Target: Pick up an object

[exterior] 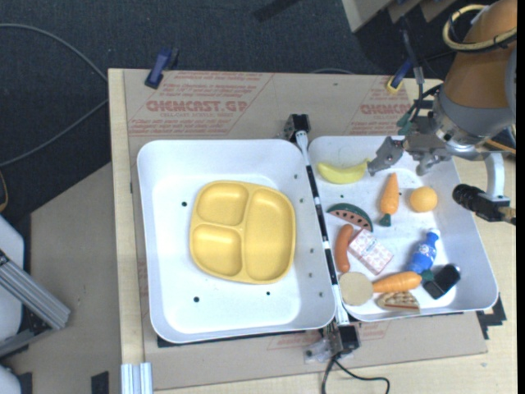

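Observation:
My gripper hangs over the back of the right bin, its two fingers spread open with nothing between them. Just below it lie a small carrot, standing lengthwise, and an orange. A banana rests to the left of the left finger. Further forward in the same bin are a watermelon slice, a red sausage, a pink-and-white packet, a blue bottle and a larger carrot.
The left bin holds a yellow divided plate. At the right bin's front lie a round biscuit, a toast slice and a black block. A black clamp sits where the bins meet.

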`<action>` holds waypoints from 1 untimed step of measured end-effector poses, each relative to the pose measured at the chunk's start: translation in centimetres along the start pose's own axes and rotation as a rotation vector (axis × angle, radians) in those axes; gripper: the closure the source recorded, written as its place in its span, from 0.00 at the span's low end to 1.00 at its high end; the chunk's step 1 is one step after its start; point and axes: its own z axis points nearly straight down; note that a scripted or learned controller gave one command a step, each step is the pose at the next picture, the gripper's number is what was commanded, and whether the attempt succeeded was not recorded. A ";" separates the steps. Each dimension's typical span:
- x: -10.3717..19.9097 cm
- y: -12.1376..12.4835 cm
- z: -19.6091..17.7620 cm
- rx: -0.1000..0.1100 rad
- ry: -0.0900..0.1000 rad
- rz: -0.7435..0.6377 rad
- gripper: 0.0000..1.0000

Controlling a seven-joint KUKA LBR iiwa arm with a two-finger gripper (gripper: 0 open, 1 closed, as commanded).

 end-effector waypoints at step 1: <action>-4.4 1.2 12.9 0.000 -0.001 0.001 0.00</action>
